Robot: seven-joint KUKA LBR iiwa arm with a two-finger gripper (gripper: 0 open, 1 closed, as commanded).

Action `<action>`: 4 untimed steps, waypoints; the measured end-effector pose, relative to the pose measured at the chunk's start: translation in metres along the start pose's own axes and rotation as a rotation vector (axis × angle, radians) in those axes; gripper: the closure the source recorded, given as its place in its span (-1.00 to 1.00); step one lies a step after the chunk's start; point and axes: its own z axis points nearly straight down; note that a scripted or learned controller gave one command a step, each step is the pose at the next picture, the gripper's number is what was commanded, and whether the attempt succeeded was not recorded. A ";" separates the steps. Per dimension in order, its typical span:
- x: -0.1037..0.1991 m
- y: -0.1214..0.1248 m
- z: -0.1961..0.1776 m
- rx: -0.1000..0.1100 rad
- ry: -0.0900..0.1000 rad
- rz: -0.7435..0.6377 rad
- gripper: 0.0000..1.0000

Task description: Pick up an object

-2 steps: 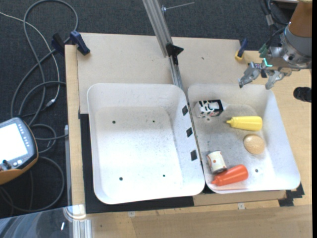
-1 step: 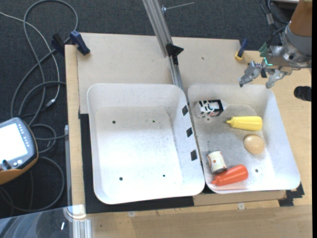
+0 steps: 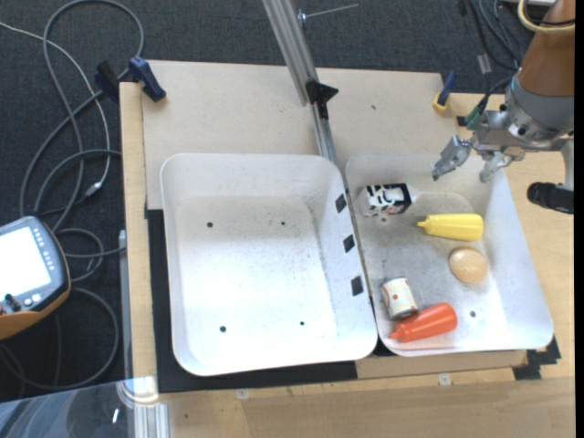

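**Over the right bin: claw open, five objects waiting**

Camera view. At the upper right of the frame the grey arm with its orange band reaches in, and its claw hangs above the top edge of the right bin. The two fingers stand apart with nothing between them; no object is held.

Two white bins lie side by side. The left bin shows bare floor. The right bin holds five objects, one of each kind: a black-and-white patterned block near its upper left; a yellow bottle-shaped piece lying on its side just right of the block; a tan rounded lump below the yellow piece; a small white can with a red mark at lower centre; and an orange carrot-like piece touching the can along the bottom rim.

Handling, as a judgement: all five look small and light. The yellow piece lies nearest the claw, appears rigid and smooth, and would best be pinched across its narrow width at mid-length. The rounded lump may slip from the fingers; the can may roll.
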 end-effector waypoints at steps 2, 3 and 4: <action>-0.001 0.005 0.105 -0.018 -0.005 -0.001 -1.00; 0.000 0.006 0.095 -0.020 -0.003 -0.001 1.00; -0.004 0.006 0.030 -0.016 -0.004 -0.002 1.00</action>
